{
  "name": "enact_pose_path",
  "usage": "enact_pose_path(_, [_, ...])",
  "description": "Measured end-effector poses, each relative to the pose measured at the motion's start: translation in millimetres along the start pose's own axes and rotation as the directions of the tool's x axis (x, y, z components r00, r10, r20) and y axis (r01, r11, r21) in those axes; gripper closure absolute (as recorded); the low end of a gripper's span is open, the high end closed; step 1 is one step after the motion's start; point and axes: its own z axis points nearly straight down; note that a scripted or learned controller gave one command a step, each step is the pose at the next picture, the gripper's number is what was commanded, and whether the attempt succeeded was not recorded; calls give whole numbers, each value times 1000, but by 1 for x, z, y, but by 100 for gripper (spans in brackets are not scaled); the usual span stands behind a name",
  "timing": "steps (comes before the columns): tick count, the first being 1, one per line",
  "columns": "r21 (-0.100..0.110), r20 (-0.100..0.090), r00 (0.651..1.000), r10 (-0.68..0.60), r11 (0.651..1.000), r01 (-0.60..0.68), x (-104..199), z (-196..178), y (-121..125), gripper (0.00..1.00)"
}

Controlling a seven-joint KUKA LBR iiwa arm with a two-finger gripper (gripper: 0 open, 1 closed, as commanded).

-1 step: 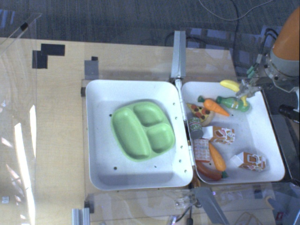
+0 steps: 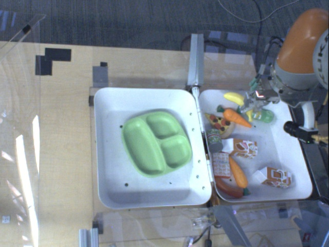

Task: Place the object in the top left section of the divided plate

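On the wooden bench (image 2: 144, 71), two white bins (image 2: 110, 189).

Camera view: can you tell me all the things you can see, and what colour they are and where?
Bins: 2, white, side by side on the bench; left bin, right bin.
Divided plate: 1, green, three sections, middle of the left bin.
Carrots: 2, orange; one near the top of the right bin, one lower down.
Banana: 1, yellow, top of the right bin.
Pizza slice: 1, toy, left side of the right bin.
Small cartons: 2, white with red-brown print; one in the middle, one lower right.
Green-yellow item: 1, under the gripper, too blurred to name.
Arm: 1, grey and orange, upper right.
Gripper: 1, over the right bin's top.
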Motion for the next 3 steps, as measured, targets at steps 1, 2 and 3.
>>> enact_pose_path(1, [1, -2, 1000, -7, 1000, 8, 119, 31, 1, 100])
enact_pose_path(2, [-1, -2, 998, -60, 998, 60, 186, -29, 1, 100])
enact_pose_path(3, [-1, -2, 998, -60, 998, 60, 186, -29, 1, 0])
